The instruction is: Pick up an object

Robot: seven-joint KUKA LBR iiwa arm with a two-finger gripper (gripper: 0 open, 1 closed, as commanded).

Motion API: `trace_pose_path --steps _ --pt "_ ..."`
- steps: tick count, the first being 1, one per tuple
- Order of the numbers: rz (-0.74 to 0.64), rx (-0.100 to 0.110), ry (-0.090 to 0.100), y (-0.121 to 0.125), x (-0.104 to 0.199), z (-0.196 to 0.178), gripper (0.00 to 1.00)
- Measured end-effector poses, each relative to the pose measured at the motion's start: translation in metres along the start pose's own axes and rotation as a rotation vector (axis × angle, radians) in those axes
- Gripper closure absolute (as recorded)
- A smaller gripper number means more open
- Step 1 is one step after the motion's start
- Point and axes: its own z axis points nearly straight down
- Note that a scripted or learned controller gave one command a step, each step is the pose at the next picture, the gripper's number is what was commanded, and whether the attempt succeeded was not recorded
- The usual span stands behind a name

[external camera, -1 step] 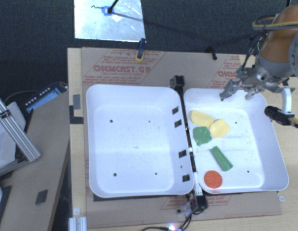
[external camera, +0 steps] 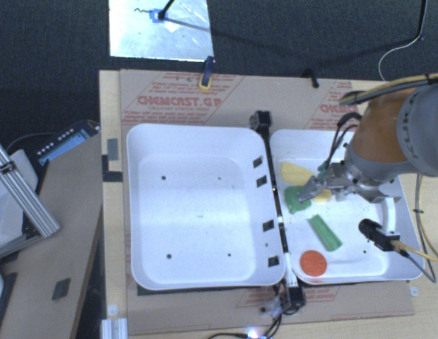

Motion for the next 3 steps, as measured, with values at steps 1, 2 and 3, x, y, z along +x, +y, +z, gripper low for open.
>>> trace_pose_path --steps 1,2,3 --pt "-0.006 -0.017 -0.005 0.047 0.024 0.026 0.00" --pt "-0.004 -0.017 -0.004 0.046 0.023 0.014 1.00" --pt "-0.003 -0.027 -0.009 0.099 -0.008 -0.098 1.00"
